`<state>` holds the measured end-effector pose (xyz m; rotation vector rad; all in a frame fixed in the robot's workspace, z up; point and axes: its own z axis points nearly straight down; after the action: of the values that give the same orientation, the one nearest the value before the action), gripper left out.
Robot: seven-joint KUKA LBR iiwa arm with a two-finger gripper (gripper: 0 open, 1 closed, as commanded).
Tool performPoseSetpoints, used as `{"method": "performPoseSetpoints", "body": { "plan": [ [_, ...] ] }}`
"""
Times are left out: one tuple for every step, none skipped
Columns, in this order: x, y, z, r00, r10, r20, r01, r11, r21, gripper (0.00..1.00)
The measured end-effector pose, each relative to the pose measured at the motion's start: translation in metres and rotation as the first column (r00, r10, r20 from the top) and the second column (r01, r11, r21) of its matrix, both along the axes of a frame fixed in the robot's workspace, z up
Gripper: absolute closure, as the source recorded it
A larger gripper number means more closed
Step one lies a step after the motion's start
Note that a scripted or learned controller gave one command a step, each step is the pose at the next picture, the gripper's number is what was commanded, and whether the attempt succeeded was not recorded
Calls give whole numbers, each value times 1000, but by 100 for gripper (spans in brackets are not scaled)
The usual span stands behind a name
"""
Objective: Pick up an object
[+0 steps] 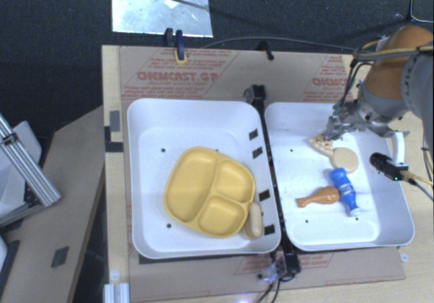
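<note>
Under the gripper (337,125), whose fingers' state I cannot tell, the small flat beige toy piece (321,144) looks light, rigid, best pinched across its edges.

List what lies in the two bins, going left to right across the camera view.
Yellow divided tray → beige bread roll → orange chicken drumstick → blue bottle. The pale pieces near the gripper overlap these in order, so they are left out.
</note>
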<state>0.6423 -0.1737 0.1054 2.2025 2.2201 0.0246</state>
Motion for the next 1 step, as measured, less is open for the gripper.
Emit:
{"method": "performPoseSetpoints", "body": {
  "plan": [
    [12, 2, 56, 1000, -2, -13, 2, 1000, -3, 100]
  ]
}}
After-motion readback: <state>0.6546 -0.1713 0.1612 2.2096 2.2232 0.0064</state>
